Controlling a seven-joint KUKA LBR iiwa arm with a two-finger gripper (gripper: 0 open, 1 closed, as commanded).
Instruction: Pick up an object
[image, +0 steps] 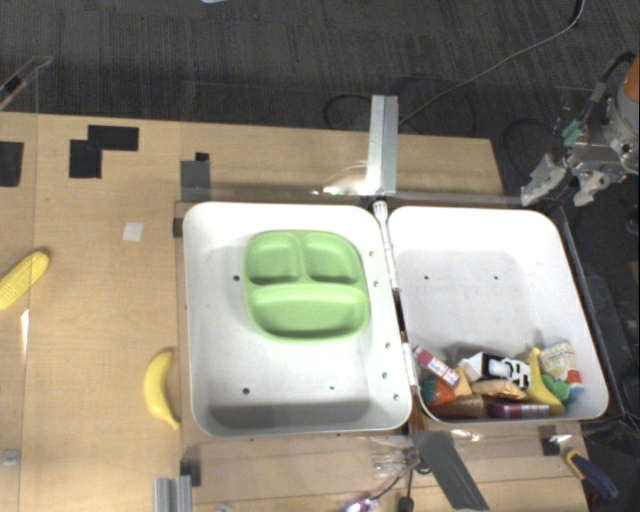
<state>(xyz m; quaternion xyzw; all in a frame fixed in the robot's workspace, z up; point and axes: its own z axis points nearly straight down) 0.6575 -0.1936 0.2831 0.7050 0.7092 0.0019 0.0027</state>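
Note:
A heap of small objects lies along the front wall of the right bin (480, 270). It includes a red and pink packet (436, 366), a black-and-white item (512, 372), a yellow banana-shaped toy (545, 387) and a small jar (560, 357). My gripper (566, 182) hangs past the right bin's far right corner, well away from the heap. Its pale fingers (537, 181) stand apart, open, with nothing between them. A green divided plate (305, 283) lies in the left bin (215, 330).
On the bench left of the bins lie a yellow banana (160, 388) and a yellow corn cob (22, 280). A metal post (384, 145) stands behind the wall where the bins meet. Cables run over the dark floor at the back.

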